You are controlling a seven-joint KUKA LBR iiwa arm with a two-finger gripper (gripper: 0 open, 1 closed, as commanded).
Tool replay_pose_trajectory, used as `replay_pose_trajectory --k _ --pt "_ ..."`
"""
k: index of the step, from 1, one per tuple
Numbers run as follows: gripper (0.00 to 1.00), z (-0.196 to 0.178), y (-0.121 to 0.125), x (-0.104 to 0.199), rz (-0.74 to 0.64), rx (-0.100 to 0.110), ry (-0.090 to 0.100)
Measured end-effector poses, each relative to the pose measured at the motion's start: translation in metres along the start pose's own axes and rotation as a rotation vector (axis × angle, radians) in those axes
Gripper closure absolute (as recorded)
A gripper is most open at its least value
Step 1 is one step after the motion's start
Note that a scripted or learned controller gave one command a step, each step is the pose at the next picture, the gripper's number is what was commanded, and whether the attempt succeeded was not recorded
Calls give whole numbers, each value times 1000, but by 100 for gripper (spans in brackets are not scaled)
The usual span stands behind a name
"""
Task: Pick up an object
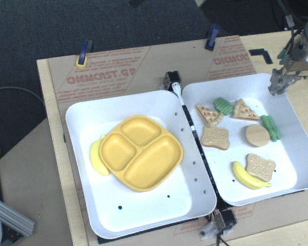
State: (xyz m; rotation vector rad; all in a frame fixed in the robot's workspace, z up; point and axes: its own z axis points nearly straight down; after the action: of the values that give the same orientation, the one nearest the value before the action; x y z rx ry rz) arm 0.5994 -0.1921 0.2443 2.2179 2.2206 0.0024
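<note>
Yellow banana half hidden under yellow tray

Bright even overhead light, soft faint shadows, mild glare on white bins, slightly soft focus throughout

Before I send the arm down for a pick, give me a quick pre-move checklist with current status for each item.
1. Claw carrying nothing: ok, it hangs over the right bin's far right rim.
2. Claw over a target: not ok, the nearest items, the waffle wedge and green piece, lie to its left.
3. Claw opening: cannot tell.
4. Targets separated: not ok for the banana, which touches a bread slice; the round cookie also touches the green piece.
5. Yellow tray in left bin: ok, away from the picking area.
</note>
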Motion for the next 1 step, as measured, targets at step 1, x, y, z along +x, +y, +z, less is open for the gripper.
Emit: replay_pose_trajectory --k 1 --pt "100 40 4 111 -8 9 6"
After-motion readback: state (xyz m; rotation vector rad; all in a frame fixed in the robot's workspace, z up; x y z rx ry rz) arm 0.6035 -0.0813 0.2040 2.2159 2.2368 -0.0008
